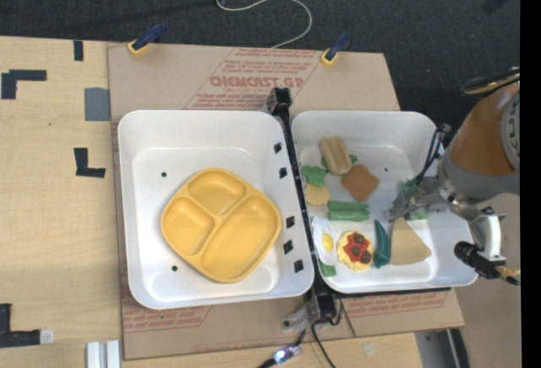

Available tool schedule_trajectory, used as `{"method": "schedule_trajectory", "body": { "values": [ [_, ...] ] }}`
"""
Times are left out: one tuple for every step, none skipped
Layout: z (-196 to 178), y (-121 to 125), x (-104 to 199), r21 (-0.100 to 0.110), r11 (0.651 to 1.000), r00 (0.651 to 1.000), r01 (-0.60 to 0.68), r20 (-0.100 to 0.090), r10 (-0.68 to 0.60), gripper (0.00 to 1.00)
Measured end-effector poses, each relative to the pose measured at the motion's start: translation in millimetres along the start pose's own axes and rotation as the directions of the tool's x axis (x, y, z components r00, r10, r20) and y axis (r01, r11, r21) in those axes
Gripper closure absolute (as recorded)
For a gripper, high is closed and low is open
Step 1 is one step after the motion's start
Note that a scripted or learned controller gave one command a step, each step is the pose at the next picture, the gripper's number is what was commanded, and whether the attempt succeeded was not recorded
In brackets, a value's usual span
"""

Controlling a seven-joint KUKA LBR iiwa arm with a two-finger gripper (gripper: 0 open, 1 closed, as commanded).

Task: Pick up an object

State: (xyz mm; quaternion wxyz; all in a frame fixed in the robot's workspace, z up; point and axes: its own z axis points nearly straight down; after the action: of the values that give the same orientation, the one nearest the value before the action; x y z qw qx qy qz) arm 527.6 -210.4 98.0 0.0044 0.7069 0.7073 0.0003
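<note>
Reaching in from three o'clock, the grey arm (486,146) with its orange band hangs over the right edge of the right bin (423,125), and that bulk is the first hazard: a low approach could knock the bin's wall and shift it on the cardboard sheet (245,74) that covers this part of the counter (51,189). The left bin (135,138) holds a yellow divided plate (221,224) near its centre, well apart from the arm, so it is an unlikely target and an awkward one, being wide and flat. The task's candidates sit crowded in the right bin: a tan wedge like a cheese slice (410,246) at five o'clock, a brown toast-like square (361,182) near the middle, a hot-dog bun shape (336,155) at eleven o'clock, a green bean-like piece (348,210), a teal strip (382,244) just beside the wedge, a small pizza-like disc (355,248) at six o'clock, and small yellow and green bits (315,184) along the left wall. The pincer (410,201) sits low at about three o'clock in that bin, above the wedge and near the teal strip; whether it is open or closed I cannot tell, since its tips blur into dark metal and a green piece. Judging from this, the likeliest failures are closing on two neighbours at once, sliding off the wedge's sloped face, or pushing pieces against the wall instead of lifting one.
</note>
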Motion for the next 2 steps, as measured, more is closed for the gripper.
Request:
{"method": "schedule_trajectory", "body": {
  "values": [
    [-63, 2, 3, 0.003, 1.0, 1.0, 0.001, -0.004, -0.001, 1.0],
    [-106, 8, 3, 0.004, 1.0, 1.0, 0.001, -0.004, -0.001, 1.0]
  ]
}}
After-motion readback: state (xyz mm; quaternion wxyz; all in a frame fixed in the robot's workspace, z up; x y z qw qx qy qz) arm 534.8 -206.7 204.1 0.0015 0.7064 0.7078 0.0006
